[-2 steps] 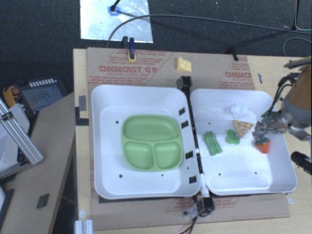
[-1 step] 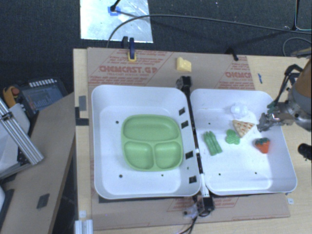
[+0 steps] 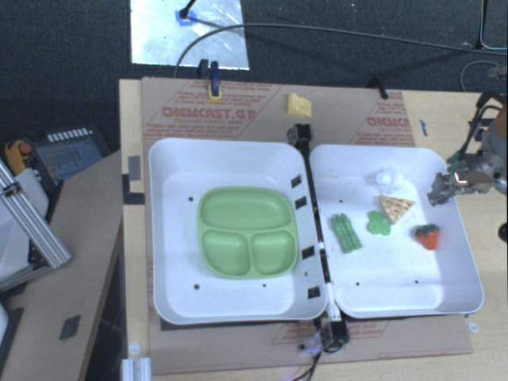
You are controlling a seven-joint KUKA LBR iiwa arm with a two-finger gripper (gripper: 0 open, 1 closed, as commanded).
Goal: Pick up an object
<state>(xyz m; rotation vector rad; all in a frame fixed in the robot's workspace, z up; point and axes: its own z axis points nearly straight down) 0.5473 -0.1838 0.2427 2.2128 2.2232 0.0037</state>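
Five small items in right bin [image 3: 456, 292] | gripper [image 3: 441, 190] at its right rim, finger state unreadable | strawberry [image 3: 428, 236] nearest, just below-left of gripper | centre over it, descend straight, avoid wedge [image 3: 395, 207] beside.

Dark carpet [image 3: 357, 6] is showing behind a wooden bench [image 3: 131, 133]; a shiny metal sheet [image 3: 189, 22] is lying on it, cables [image 3: 333, 32] trailing across.

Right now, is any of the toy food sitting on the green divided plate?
No. The green plate lies bare in the left bin, away from the food pieces in the right bin.
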